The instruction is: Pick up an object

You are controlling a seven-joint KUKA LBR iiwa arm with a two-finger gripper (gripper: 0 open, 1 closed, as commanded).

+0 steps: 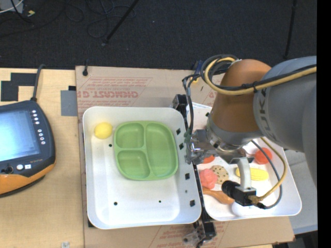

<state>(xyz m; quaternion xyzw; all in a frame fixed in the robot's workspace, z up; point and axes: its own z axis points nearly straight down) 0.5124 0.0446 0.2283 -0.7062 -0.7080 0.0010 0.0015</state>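
The arm reaches over the right bin (290,199), and its gripper (199,153) hangs low at that bin's left wall, beside the divider between the bins. Just below it lie a pink piece (208,178), a speckled cookie (220,173) and an orange piece (217,195). A small red piece (208,159) peeks out right by the gripper. Farther right lie a yellow piece (259,175) and a red piece (263,155). The big wrist hides much of this bin. I see no object in the gripper.
The left bin (98,211) holds a green divided plate (146,150) and a yellow ball (103,130) in its far left corner. A control pendant with a screen (20,143) lies on the bench at the far left.
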